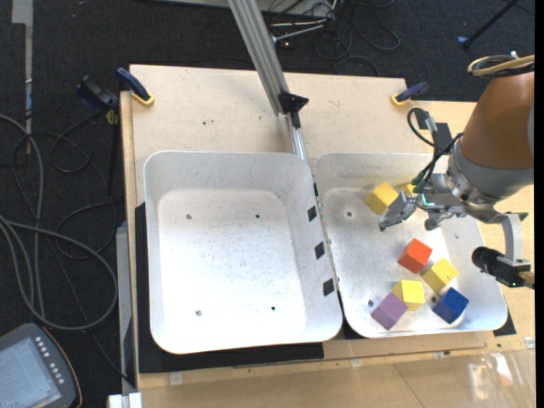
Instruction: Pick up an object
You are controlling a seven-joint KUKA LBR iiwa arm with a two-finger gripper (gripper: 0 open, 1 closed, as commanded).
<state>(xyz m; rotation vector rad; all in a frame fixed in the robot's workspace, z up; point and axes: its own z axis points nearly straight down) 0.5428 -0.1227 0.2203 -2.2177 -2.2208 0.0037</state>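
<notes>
Beside your gripper [415,212], fingers spread and grasping nothing: one yellow cube [383,198]. Below it: orange cube [416,255], two yellow, purple cube [390,310], blue cube [450,304].

Yellow cube [383,198], tilted, right bin, apart from other blocks
</notes>
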